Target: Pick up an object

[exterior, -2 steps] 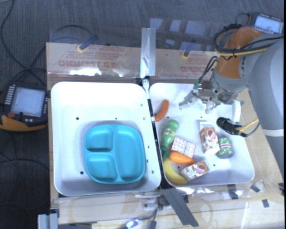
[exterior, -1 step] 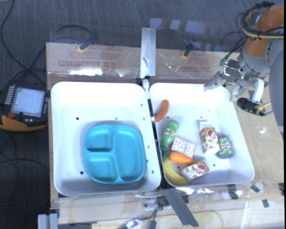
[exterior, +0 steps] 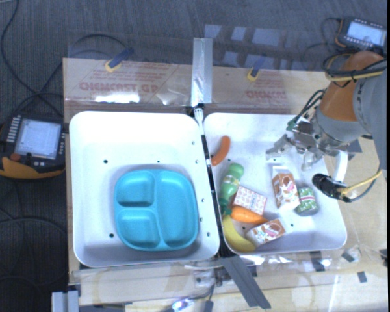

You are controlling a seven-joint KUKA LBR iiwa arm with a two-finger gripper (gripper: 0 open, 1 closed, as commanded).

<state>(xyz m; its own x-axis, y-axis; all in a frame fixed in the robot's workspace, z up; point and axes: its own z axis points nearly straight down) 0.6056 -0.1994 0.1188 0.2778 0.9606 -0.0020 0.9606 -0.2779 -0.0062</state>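
My gripper [exterior: 292,153] hangs over the upper right part of the right bin [exterior: 260,130], open, with nothing between its fingers. Just below it lie a small brown and white carton [exterior: 285,188] and a green can [exterior: 307,201]. Further left in this bin are an orange sausage [exterior: 220,149], a green bottle [exterior: 231,181], a pink-patterned box [exterior: 249,200], a carrot [exterior: 247,216], a banana [exterior: 236,236] and a small red-labelled carton [exterior: 268,231].
The left bin [exterior: 97,135] holds a blue divided plate [exterior: 157,208]. A black cable loops from the wrist over the right bin's right rim [exterior: 341,194]. A handheld controller [exterior: 29,145] lies left of the bench.
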